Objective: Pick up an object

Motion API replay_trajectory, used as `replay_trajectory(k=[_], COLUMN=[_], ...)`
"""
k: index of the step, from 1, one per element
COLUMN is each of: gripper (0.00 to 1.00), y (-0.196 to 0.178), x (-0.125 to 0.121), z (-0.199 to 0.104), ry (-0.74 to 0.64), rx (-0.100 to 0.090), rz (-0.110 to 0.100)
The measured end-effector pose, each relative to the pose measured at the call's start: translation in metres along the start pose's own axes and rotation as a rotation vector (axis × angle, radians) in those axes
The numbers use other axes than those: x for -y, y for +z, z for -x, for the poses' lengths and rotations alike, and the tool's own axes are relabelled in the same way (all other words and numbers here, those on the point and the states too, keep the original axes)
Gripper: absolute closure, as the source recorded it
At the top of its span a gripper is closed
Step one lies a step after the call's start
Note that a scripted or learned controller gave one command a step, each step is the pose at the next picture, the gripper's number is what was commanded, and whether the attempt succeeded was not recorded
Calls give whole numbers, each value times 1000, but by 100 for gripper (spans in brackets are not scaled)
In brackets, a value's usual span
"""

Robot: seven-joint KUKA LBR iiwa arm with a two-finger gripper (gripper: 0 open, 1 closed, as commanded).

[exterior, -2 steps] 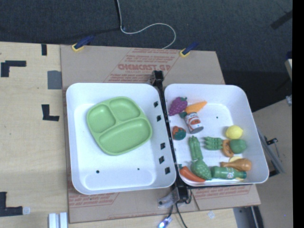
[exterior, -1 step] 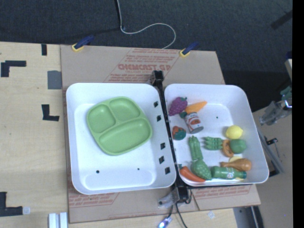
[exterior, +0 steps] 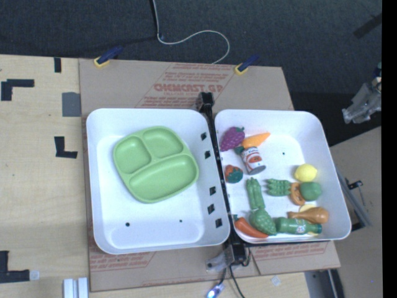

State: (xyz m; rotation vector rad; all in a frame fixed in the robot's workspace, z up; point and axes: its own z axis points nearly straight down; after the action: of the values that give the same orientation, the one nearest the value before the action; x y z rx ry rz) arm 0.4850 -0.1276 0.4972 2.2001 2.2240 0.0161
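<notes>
The right bin (exterior: pixel 322 138) holds several toy foods. Purple grapes (exterior: pixel 231 137), an orange carrot (exterior: pixel 258 138) and a small red-labelled can (exterior: pixel 252 159) lie near its back left. A yellow lemon (exterior: pixel 305 172) and a green ball (exterior: pixel 312 190) sit at the right. A green cucumber (exterior: pixel 254 193), broccoli (exterior: pixel 261 218) and a green bottle (exterior: pixel 298 226) lie toward the front. My gripper (exterior: pixel 361 104) is a grey shape at the far right, outside the bins and well away from every object.
The left bin (exterior: pixel 102 166) holds a green divided plate (exterior: pixel 156 163). Both bins rest on a cardboard sheet (exterior: pixel 180 82) held by clamps. A white cable (exterior: pixel 186 39) loops across the dark floor behind.
</notes>
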Motion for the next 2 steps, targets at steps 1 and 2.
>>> replay_trajectory(k=[1,2], gripper=[100,100], y=[168,107], x=[7,2], z=[41,-24], ry=[14,3], rx=[-5,-2], rz=[-34,-12])
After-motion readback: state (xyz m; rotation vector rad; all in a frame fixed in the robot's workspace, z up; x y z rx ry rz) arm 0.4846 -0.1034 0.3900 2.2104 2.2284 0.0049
